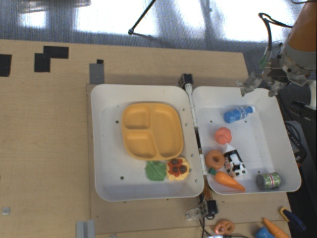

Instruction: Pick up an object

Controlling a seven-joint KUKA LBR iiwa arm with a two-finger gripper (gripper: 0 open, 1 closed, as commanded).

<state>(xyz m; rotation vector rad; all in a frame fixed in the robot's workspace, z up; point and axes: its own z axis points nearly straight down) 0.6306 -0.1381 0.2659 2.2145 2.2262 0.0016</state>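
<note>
The arm enters at the far right of the scene, its orange band point(303, 36) uppermost and the grey wrist below it. The gripper point(259, 85) hangs above the far edge of the right bin point(285, 133), over the rim rather than over the contents. Its two fingers point(246, 86) stand apart in a wide stance, and nothing lies between them.

The right bin carries the loose objects. A blue bottle point(237, 114) lies on its side at the far end, nearest the gripper, tilted with its cap toward the right. A pink-red ball point(223, 135) sits nearer, to its left. A brown doughnut point(214, 159) lies against the left wall, touching a black-and-white cow figure point(235, 165) on its right. An orange carrot point(227, 179) lies along the near wall, just beside both. A green-labelled can point(268, 181) lies on its side in the near right corner, well apart from the others.

The left bin point(106, 148) holds a yellow divided plate point(151, 131) with three compartments. Near its near edge lie a green leaf-shaped toy point(156, 170) and a small toy pizza point(178, 168), side by side.
</note>
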